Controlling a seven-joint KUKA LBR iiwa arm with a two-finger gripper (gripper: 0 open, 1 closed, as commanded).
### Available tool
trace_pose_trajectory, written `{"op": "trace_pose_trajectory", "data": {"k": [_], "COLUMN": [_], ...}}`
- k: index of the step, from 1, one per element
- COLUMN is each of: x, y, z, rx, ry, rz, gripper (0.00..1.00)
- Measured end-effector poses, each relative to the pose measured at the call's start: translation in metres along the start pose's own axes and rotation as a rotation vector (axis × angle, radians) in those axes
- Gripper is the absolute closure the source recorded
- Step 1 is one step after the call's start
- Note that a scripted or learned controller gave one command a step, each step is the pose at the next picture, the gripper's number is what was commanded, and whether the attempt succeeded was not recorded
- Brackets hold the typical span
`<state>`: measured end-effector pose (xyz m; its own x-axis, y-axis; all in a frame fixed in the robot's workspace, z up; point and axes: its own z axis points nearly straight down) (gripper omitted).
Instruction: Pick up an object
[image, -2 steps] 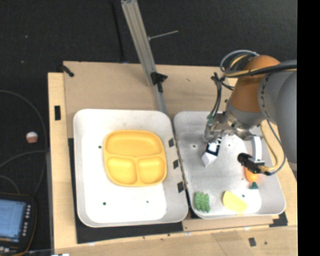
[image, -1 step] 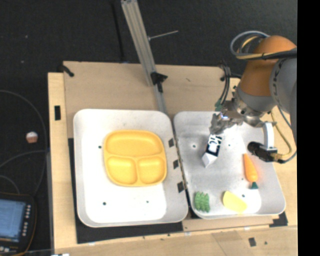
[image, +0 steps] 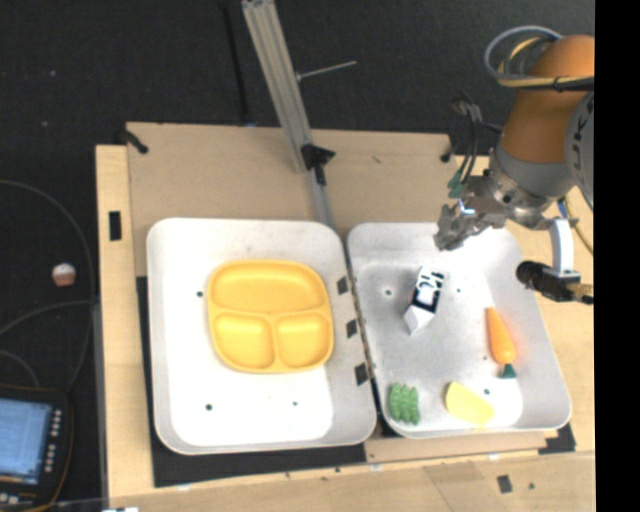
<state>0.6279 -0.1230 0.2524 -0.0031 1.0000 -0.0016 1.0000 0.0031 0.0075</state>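
The right bin (image: 530, 400) holds a small white and black carton (image: 425, 298) lying near its middle, an orange carrot (image: 500, 338) by the right wall, a yellow lemon-like piece (image: 468, 404) and a green leafy piece (image: 403, 402) at the front. My gripper (image: 453, 230) hangs over the back of this bin, up and to the right of the carton, apart from it. Nothing shows between its fingers.
The left bin (image: 180, 400) carries a yellow divided plate (image: 270, 314). A slanted metal pole (image: 290, 110) rises behind the bins' shared edge. The bench's wooden board (image: 200, 170) surrounds both bins.
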Motion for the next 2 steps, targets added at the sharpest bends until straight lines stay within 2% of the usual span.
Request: {"op": "trace_pose_trajectory", "data": {"k": [1, 2], "x": [0.056, 0.111], "y": [-0.011, -0.037], "z": [0.007, 0.008], "rx": [0.007, 0.008], "ry": [0.002, 0.003], "rz": [-0.003, -0.004], "gripper": [1.0, 1.0]}}
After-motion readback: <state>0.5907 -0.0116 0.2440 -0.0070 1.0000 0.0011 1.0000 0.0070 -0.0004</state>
